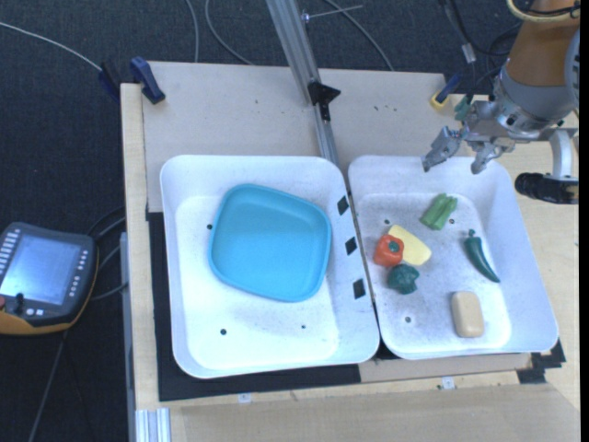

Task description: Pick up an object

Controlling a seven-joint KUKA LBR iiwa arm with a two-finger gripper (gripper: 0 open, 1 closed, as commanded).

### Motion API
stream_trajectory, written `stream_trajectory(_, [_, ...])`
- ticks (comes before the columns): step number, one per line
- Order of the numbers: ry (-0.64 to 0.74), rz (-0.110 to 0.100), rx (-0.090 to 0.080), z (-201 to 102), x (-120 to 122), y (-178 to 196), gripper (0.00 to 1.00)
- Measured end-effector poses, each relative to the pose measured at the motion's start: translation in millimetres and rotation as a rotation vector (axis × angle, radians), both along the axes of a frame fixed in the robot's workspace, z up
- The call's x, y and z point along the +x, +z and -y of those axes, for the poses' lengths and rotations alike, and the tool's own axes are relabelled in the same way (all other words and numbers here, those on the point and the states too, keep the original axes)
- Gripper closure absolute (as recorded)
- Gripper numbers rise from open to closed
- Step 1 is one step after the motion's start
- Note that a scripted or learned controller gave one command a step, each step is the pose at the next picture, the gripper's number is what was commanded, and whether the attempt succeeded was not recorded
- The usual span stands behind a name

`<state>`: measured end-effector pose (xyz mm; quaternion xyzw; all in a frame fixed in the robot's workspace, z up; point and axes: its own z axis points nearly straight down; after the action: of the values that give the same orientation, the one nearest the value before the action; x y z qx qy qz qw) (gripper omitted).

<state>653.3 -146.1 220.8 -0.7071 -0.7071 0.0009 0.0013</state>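
Objects for picking lie in the right bin (515, 210), beside the left bin (184, 247) holding a blue plate (270, 241); my gripper (457, 155) hangs spread over the far rim, nothing held, so next I likely drop toward the light-green piece (439, 211)

A pale wooden bench (248, 99) stands on dark carpet (55, 109) strewn with thin cables (198, 17). At nine o'clock a handheld control pendant (41, 274) lies on the floor. At twelve o'clock a metal rail (294, 44) slants upward.
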Motion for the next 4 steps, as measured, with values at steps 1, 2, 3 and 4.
stream_trajectory(1, [0.001,0.000,0.000,-2,4,-43,0.00])
stream_trajectory(2, [0.000,0.000,0.000,2,8,-88,0.00])
stream_trajectory(3, [0.001,0.006,-0.001,2,9,-74,1.00])
stream_trajectory(4, [0.001,0.009,-0.001,-6,8,-14,1.00])
